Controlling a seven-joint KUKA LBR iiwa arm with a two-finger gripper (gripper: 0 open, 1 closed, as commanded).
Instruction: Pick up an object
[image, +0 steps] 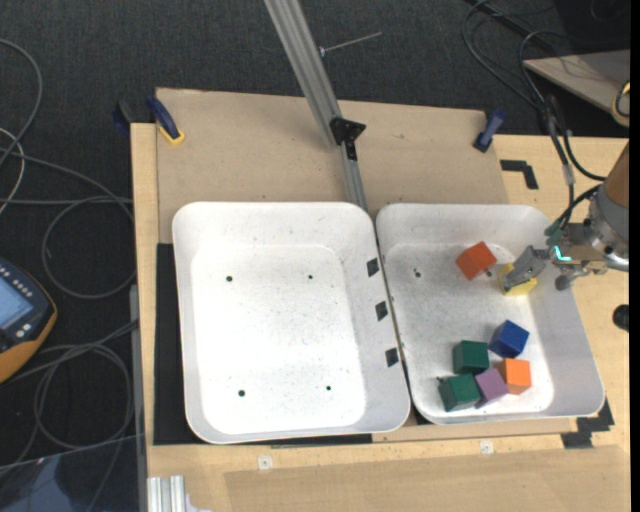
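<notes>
The gripper (527, 268) was seen low over the right bin (430, 232), its fingers clamped on a yellow block (520, 283), just right of an orange block (476, 260), while five more blocks (487, 374) were clustered at the near edge.

The bench (250, 140) is pale wood and carries two shallow white bins side by side. Taking the left bin (200, 225) as landmark: the right bin (430, 225) lies touching its right edge, with small black clips (380, 310) along the seam. A grey metal bar (315, 85) slants away from its far right corner. Blue clamps sit beyond it, one (165, 118) at the bench's far left corner and one (489, 128) far right. Black cables (60, 220) loop on the dark floor to its left, beside a yellow-edged device (20, 315).
</notes>
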